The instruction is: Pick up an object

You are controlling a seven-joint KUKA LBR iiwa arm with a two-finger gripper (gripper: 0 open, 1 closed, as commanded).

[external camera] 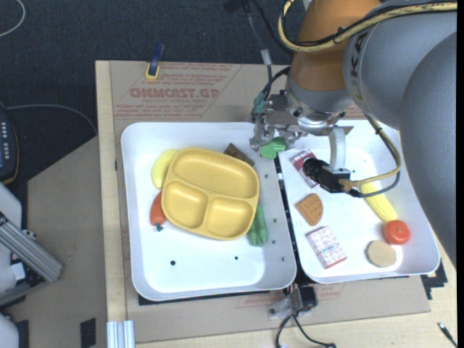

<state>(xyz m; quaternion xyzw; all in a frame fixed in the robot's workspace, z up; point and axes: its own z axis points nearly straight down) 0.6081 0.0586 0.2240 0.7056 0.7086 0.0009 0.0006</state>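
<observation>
While the grey arm reaches in from the right, we see its pincer above the ridge between the two bins, its fingers closed on a small green object held at the far end. In the left bin lies a yellow divided tray. The right bin holds a waffle, a red tomato and a round biscuit.

arm: you see bulky grey links, upper right | orange band above wrist | yellow-black cable looping beside it
</observation>
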